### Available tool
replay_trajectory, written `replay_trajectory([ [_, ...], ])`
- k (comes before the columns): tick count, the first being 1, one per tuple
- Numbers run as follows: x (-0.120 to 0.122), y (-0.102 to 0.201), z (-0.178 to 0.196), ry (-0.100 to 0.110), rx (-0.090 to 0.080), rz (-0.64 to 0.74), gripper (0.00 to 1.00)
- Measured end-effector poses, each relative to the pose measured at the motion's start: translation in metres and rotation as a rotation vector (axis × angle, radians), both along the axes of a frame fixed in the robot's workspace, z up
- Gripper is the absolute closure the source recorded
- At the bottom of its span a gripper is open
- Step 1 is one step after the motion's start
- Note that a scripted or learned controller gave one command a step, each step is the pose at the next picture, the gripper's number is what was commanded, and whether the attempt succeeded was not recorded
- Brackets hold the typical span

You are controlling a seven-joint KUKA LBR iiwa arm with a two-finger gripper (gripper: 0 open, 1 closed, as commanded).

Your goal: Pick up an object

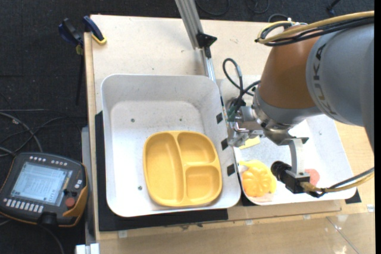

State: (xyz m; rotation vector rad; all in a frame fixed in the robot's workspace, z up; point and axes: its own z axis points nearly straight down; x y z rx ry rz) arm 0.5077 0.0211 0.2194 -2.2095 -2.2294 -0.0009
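Ridged yellow object (258, 179), rounded

— Any writing you can make out?

— Just one bit: white letters running down the grey shell of the arm (333, 68), partly cut off, reading "KU", the start of the maker's name.

— The handheld pendant (43, 187) on the floor?

— Its screen is lit, but nothing on it or its buttons can be read.
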Motion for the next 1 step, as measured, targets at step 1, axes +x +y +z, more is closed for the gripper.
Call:
replay_trajectory([
  [1, 0.0065, 0.0539, 0.0146, -0.002, 0.000, 0.000, 1.00],
])
